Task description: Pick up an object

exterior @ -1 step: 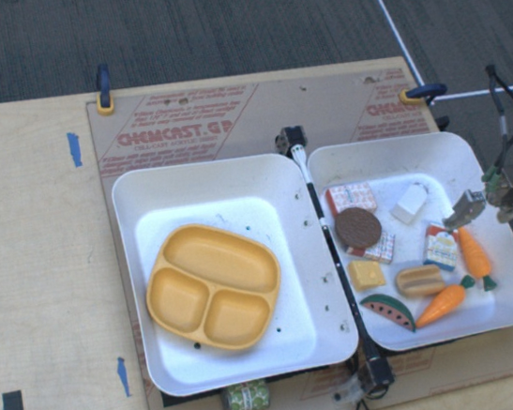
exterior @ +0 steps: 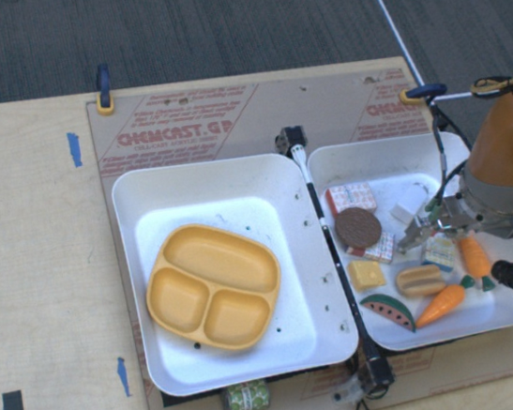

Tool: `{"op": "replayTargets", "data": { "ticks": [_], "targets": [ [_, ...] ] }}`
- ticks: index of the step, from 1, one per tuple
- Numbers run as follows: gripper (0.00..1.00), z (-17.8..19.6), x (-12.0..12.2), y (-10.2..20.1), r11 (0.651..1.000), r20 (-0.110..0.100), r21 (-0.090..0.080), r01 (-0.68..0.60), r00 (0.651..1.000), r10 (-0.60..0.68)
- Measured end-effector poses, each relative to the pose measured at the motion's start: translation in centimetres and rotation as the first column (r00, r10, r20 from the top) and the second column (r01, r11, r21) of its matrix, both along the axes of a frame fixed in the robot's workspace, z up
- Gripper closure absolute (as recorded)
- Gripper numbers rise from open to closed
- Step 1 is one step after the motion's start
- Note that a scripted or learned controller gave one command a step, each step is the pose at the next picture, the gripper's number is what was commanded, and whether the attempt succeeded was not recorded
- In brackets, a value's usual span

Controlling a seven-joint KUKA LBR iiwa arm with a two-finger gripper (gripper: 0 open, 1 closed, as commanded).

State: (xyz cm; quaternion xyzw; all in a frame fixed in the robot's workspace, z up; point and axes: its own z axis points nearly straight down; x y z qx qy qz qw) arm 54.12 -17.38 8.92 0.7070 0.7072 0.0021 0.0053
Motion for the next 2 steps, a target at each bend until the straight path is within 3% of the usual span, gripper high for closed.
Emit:
{"op": "replayTargets", "data": {
  "ticks": [1,2],
  "targets": [
    [0.00,0.1,-0.7,6.3,1.000,0.007,-0.004,0.000,1.000,0.000],
    [0.00,0.1,-2.2,7.5,1.000,0.012,-0.005,0.001,1.000,-0.001]
  ]
}}
